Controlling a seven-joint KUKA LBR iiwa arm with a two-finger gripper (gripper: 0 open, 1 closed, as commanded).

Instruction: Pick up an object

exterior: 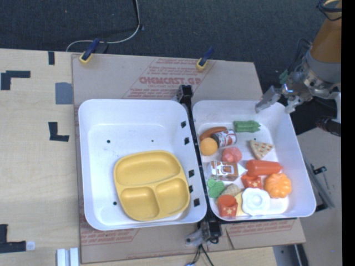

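Overhead slanted view of a bench w/ two shallow white bins side by side on a cardboard sheet [166, 82]. Left bin [94, 126] holds a yellow divided plate [151, 184], three compartments, lying flat toward the bin's front. Right bin [297, 148] holds a cluster of toy foods: green piece [246, 126] at the far side, hot dog [213, 132] & orange ball [208, 146] near the divider, pizza wedge [260, 148], pink piece [232, 155], red pepper [264, 167], small pumpkin [278, 185], fried egg [256, 199], red cup [227, 205] & green leafy bit [215, 188] at the front. Grey arm w/ orange band [327, 35] comes in from the right. Gripper [275, 100] hovers above the right bin's far right corner, its two fingers spread apart, nothing between them. Toys lie below & to the left of the jaws, apart from them; nearest is the green piece, not touching the fingers. Two clamps, yellow [86, 56] & blue [204, 60], sit at the cardboard's far edge.
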